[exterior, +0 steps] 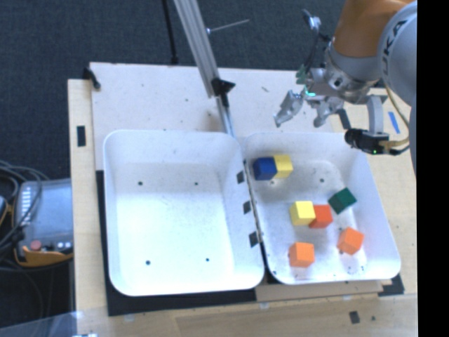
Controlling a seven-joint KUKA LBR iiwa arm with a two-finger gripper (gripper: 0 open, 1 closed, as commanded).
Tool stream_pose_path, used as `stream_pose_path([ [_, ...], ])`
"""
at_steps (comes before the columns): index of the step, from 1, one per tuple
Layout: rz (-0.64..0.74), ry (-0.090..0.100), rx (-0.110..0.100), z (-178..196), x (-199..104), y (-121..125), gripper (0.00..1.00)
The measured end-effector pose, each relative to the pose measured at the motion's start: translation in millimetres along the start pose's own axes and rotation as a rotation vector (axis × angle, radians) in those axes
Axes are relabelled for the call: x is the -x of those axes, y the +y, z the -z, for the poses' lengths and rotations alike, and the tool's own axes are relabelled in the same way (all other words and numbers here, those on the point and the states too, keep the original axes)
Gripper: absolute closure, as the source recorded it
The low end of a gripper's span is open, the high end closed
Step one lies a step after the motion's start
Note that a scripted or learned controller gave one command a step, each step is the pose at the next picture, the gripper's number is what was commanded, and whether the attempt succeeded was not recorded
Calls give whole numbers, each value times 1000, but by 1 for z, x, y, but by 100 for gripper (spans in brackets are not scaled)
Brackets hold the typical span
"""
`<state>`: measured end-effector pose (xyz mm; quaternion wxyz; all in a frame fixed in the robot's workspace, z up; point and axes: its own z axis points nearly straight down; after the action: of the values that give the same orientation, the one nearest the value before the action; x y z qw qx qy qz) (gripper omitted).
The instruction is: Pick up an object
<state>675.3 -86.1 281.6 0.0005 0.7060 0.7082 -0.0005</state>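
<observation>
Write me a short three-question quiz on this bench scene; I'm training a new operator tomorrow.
1. True or false: all the blocks lie in the right bin.
2. Which block touches the blue block? A) green B) yellow C) orange
3. Is the gripper holding a block?

Key:
1. True.
2. B, the yellow block.
3. No; it hangs open above the bin's far rim, with nothing between its fingers.

A robotics lab is showing here: a counter (154, 97) sitting on dark carpet (42, 27), an aluminium camera mast (200, 41) rising behind, cables (14, 181) trailing left.
</observation>
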Motion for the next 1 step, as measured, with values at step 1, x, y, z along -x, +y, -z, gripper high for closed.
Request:
stream_pose_path([
  [1, -4, 0, -4, -43, 2, -4, 0],
])
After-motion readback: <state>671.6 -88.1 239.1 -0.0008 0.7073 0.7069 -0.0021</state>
